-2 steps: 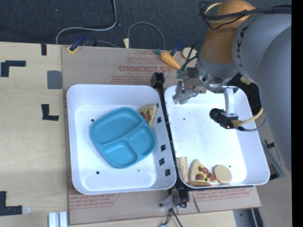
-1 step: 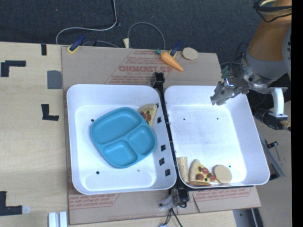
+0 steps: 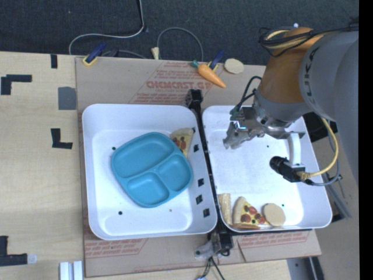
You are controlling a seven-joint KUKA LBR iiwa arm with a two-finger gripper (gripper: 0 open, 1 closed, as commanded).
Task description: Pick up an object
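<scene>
The bench [image 3: 35,156] bears two white bins [image 3: 96,156], a toy carrot [image 3: 210,75] and a beige disc [image 3: 234,66].

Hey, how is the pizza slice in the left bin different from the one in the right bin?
The left-bin pizza slice is partly hidden under the blue divided plate, by the bin's far right corner. The right-bin pizza slice lies in full view at the near edge, beside a round cookie. Both are triangular with red toppings.
</scene>
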